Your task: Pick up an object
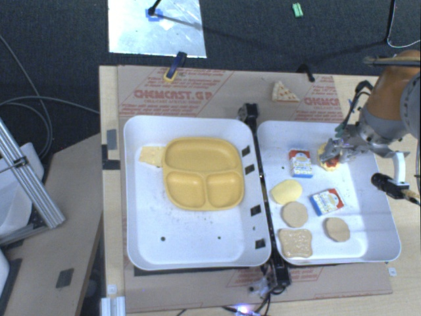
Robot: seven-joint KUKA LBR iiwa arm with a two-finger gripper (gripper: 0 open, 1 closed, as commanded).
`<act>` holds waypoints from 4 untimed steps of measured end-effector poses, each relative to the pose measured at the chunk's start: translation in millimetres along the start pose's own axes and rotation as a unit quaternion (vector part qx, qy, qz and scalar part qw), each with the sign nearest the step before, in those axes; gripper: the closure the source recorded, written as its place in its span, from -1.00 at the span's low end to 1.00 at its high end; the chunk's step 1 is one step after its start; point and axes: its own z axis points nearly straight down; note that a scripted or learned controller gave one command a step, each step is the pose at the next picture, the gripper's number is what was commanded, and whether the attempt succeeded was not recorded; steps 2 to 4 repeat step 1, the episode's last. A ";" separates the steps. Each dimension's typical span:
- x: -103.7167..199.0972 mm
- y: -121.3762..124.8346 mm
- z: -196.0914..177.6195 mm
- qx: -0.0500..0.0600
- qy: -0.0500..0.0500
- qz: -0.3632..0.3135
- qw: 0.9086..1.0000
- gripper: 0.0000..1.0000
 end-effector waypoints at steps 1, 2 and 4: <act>90.8 -0.9 7.7 0.001 -0.005 0.000 1.000 1.00; 90.8 -0.9 7.7 0.001 -0.005 0.000 1.000 1.00; 90.8 -0.9 7.7 0.001 -0.005 0.000 1.000 1.00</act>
